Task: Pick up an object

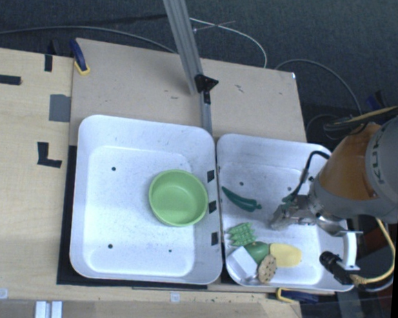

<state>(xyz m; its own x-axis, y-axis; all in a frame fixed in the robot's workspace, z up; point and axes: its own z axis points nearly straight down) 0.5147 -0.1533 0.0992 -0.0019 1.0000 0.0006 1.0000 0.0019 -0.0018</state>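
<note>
Jaws (280, 219), spread unclear, hover over the right white bin (272, 158) beside a dark green plastic pepper (242, 200), probably light, stiff and slippery, best pinched mid-body

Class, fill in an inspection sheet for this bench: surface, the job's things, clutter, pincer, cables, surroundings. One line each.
Surface: two white bins side by side, left bin and right bin, on a tan bench.
Job's things: green bowl in the left bin; dark green pepper-like item, light green piece, yellow item and white block in the right bin.
Clutter: black tape marks on the bench.
Pincer: pincer low over the right bin, nothing seen between its fingers.
Cables: white cable behind the bench; yellow cable by the arm.
Surroundings: dark floor; slanted metal pole.
</note>
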